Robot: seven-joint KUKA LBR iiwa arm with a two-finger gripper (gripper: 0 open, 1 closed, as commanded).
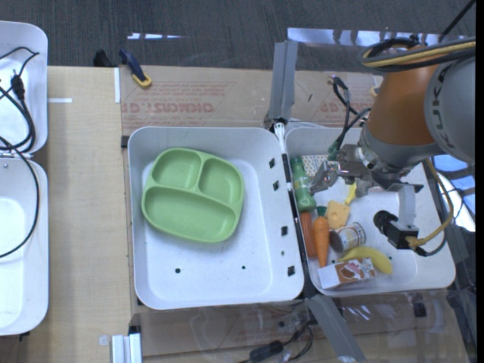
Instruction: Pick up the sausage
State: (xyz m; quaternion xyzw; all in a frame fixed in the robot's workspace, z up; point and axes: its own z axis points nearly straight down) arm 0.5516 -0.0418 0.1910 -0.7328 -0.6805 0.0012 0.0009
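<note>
In the right bin (442, 274), we should centre the gripper (330, 174), whose opening we cannot tell, squarely over the sausage (307, 233).

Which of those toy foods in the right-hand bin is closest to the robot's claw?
The green piece by the bin's left wall, just left of the gripper; the carrot, can and banana lie farther toward the camera.

The bench (83, 203) bears two white bins, the left bin (151, 278) beside the right bin (435, 274).
</note>
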